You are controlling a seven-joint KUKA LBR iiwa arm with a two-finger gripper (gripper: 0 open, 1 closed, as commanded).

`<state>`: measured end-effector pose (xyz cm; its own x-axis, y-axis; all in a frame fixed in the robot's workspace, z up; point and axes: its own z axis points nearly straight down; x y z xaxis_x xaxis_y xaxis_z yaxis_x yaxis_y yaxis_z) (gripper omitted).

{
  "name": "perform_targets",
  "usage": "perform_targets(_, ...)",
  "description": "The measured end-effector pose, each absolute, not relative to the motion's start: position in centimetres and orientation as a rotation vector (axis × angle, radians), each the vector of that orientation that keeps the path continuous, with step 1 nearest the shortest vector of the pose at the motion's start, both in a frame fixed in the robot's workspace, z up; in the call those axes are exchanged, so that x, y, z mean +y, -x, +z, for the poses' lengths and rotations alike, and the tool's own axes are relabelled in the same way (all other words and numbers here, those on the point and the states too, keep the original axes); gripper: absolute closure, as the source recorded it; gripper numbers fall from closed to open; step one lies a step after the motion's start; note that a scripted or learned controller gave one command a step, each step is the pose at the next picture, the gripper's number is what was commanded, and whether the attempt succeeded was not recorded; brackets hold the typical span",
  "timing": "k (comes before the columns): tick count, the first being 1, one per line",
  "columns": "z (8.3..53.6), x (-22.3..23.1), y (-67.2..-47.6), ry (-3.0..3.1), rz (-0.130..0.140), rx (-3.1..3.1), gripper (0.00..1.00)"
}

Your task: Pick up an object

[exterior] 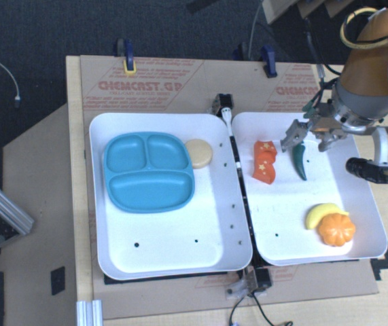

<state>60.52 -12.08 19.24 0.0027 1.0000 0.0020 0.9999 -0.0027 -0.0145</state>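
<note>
Orange pumpkin (336,229) and yellow banana (323,214) at near rim of right bin (363,182), well below hand (310,138).
Approach step in hand: spread wide, poised over upper tip of dark green pepper (299,160), nothing gripped. Next: drop straight down astride pepper, then close. Red piece (265,161) just leftward; blue tray (149,172) well left.

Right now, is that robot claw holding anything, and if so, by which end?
It cannot be told. The gripper hangs over the upper end of the dark green pepper in the right bin, but no grip shows.
</note>
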Motion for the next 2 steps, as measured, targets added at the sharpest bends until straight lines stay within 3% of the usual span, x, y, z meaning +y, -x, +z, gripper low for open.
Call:
perform_targets(1, 20.0, -12.1, -60.8, 2.221, 0.0, -2.222, 0.0)
perform_targets(2, 13.8, -11.6, -60.2, 2.217, 0.007, -2.216, 0.0)
